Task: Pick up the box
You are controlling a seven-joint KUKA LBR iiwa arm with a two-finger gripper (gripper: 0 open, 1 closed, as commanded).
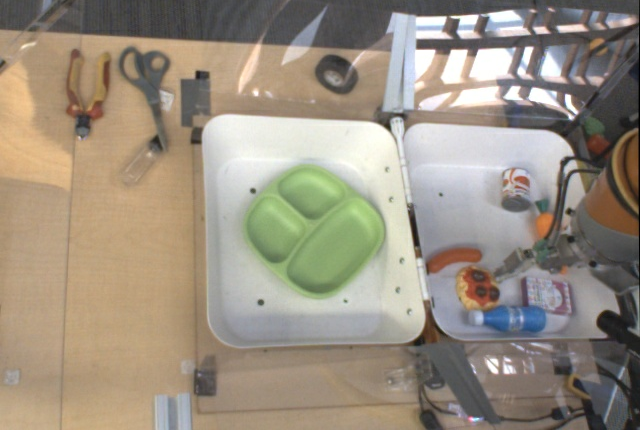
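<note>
Box [548, 295] lying flat on the floor of the right bin [450, 158], near the front right corner, just behind a small bottle [508, 320] and just right of a pizza-looking toy [478, 287]. Pale with purple-pink print on the top face.

Progress-wise: not picked up yet, as far as can be seen. Resting fully on the bin floor, no tilt, no lift. Pincer [530, 263] hanging low, right at the box's back left edge, maybe touching it, hard to call from this angle. Can't tell whether spread or clamped either, too small and too blurry there. Definitely can't claim a grasp. So, reading it loosely: approach more or less done, with the actual grab and the lift left to do. Also worth worrying about the crowding, with the bottle and the toy so close.

Labels and writing: pretty much hopeless at this resolution. Some printed panel on the box, but zero legible letters. Same story for the little can [516, 188] further back in the same bin: red and white wrap, unreadable. Blue band on the bottle, no readable text. No brand visible on the green divided plate [315, 230] in the left bin [230, 218].
</note>
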